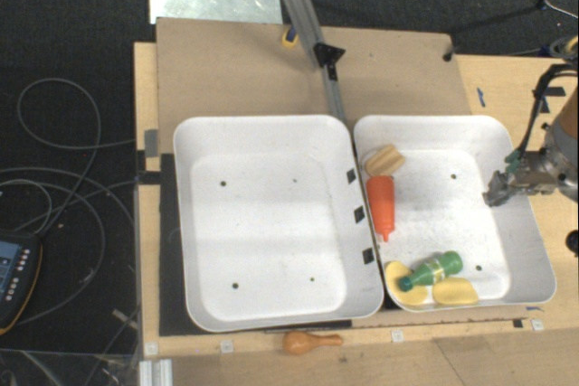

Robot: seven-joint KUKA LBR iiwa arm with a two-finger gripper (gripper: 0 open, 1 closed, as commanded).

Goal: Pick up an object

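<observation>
The right bin (425,133) holds several items. A tan block (384,161) lies near its left wall, with an orange-red bottle-shaped piece (382,204) just below it. In the front corner a green bottle (432,270) rests across two yellow pieces (455,291). My gripper (499,192) hangs over the right bin's right edge, well apart from all of these, with nothing seen in it.
The left bin (208,131) sits beside the right one, joined by black clips. A small orange toy (310,341) lies on the bench in front of the bins. A grey pole (303,9) slants in from the back.
</observation>
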